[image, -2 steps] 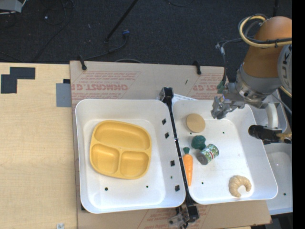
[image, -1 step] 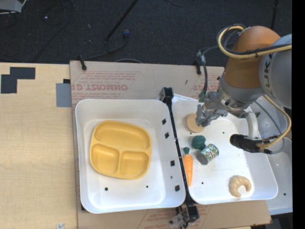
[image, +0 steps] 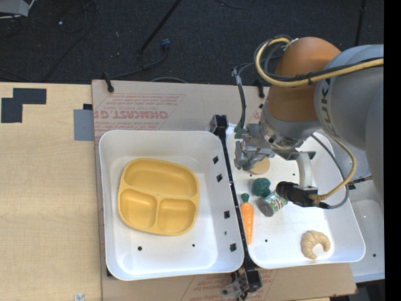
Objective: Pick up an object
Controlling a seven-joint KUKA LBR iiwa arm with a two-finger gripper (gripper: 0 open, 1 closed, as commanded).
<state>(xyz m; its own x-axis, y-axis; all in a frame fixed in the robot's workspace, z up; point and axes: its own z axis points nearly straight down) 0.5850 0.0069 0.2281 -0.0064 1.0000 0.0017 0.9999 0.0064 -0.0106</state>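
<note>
Small orange plastic carrot (image: 247, 222) lies at lower centre of frame, against the left wall of the right white bin (image: 351, 246). I see the gripper (image: 249, 157) above it; its grip I cannot tell.

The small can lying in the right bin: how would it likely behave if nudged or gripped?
The can lies on its side, so it would probably roll when pushed. It looks rigid and smooth, perhaps slippery between fingers. The carrot and green object nearby might stop it.
</note>
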